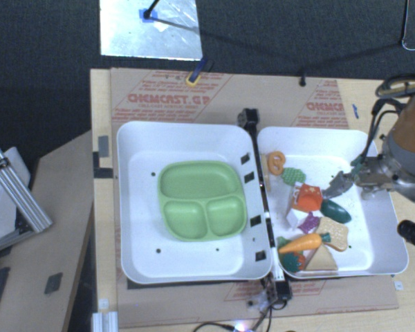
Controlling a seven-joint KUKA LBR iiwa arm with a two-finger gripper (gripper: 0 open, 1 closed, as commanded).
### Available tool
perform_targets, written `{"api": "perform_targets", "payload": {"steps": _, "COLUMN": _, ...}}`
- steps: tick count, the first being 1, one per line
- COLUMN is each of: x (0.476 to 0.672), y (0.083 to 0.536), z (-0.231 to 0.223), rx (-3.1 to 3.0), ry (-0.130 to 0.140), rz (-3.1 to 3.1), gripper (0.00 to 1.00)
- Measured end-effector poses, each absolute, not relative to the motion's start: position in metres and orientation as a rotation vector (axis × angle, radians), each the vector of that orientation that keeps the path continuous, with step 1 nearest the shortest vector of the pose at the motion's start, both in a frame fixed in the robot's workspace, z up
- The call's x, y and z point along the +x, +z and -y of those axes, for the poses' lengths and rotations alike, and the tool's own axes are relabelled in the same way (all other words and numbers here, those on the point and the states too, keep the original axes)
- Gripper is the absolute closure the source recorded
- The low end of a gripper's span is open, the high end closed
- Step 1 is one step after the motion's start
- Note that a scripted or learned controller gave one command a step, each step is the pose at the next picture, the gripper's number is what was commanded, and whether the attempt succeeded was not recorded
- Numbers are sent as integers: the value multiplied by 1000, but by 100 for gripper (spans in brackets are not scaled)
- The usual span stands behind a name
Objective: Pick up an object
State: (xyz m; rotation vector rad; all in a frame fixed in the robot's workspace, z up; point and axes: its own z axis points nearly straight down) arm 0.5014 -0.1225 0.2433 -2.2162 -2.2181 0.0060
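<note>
Toy food lay heaped in the right-hand bin (384,254), and every piece is placed below by the orange-red block (308,198) near the heap's middle. Up and to the left of that block sat a green, knobbly piece (294,176), and farther the same way a small orange pretzel (276,162) close to the bin's left wall. A dark green, rounded piece (335,211) lay just right of the block and slightly below it. A purple scrap (308,222) lay directly below the block, and under that again an orange carrot (304,243) stretched sideways beside a tan slice of bread (337,236). The gripper (337,184) — at the end of the grey arm (401,164) entering from the right — hung just right of the block and a little above it, its dark fingers (339,182) slightly parted and pointing left with no object between them; whether they touched the dark green piece could not be told. Well to the left of the block, across the black divider (259,199), the left-hand bin (135,185) held a pale green compartment plate (200,199) — three sections, lying flat near its centre. Both bins rested on a brown sheet printed with red lettering (166,97).
</note>
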Motion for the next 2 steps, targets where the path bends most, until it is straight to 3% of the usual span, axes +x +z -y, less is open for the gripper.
{"api": "perform_targets", "payload": {"steps": 1, "x": 503, "y": 247, "z": 122, "rx": -2219, "ry": -2, "rz": 2225, "gripper": 0}}
{"api": "perform_targets", "payload": {"steps": 2, "x": 497, "y": 203, "z": 121, "rx": -2219, "ry": 1, "rz": 2222, "gripper": 0}}
